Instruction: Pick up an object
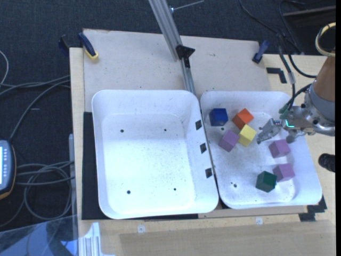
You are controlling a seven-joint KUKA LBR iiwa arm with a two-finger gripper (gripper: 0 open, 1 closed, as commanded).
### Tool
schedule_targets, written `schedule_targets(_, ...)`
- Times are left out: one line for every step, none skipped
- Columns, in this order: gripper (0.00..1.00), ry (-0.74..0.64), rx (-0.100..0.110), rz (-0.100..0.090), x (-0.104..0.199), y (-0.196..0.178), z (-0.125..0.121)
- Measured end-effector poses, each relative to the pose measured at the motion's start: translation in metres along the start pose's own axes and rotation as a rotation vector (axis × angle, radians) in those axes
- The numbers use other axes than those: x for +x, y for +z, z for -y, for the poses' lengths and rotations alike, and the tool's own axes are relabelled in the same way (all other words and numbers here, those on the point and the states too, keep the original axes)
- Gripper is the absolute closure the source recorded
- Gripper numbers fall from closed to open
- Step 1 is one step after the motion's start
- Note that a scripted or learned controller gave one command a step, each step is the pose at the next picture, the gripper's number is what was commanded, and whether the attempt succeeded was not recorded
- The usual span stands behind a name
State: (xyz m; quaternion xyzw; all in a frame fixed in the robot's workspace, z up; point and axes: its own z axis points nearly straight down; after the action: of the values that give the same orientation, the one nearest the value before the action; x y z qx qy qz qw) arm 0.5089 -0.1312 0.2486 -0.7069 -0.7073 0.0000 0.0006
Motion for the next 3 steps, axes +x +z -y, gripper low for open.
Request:
schedule_targets(0.00,0.001,0.006,-0.001,-0.001,0.058,0.009)
schedule_targets(0.00,0.002,0.007,-0.001,-0.007,0.118,0.013)
schedule_targets(0.00,0.001,0.004,-0.002,-0.006,0.151,0.014)
